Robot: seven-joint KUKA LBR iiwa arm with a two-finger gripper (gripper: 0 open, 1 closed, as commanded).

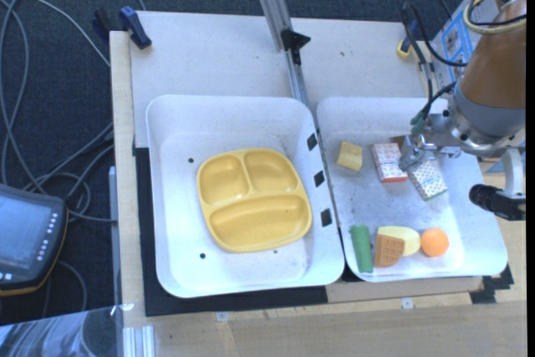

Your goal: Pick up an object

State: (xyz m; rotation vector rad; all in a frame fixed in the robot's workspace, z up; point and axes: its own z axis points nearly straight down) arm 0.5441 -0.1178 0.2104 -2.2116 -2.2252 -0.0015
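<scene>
End effector point(415, 153) of mine hovering in the right bin point(493, 251), between red carton point(387, 162) and patterned box point(428, 178), grip state unclear.

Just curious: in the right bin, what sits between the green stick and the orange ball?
In the camera view, a waffle-like piece and a yellow piece lie between the green stick and the orange ball.

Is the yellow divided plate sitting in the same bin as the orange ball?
No. The yellow divided plate lies in the left bin, while the orange ball is in the right bin.
</scene>
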